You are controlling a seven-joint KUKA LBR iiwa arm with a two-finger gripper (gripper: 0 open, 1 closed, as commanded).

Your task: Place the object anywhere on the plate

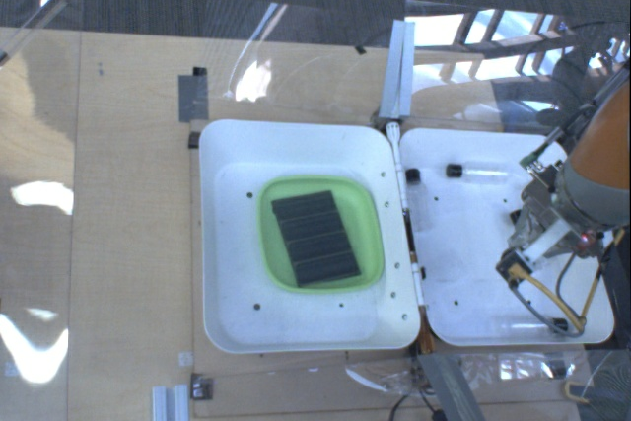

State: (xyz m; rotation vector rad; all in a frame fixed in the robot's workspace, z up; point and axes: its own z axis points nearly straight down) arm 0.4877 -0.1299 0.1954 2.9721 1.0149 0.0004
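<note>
A dark ribbed rectangular slab (315,238) lay on the green plastic plate (371,232) in the left white bin (227,212), task seemingly complete; the pincer (525,230) hung over the right white bin (463,296), its opening impossible to tell.

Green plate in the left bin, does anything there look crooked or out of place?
Only slightly: the black ribbed slab lies flat inside the green plate, rotated a little against its edges. Nothing looks spilled or damaged.
</note>
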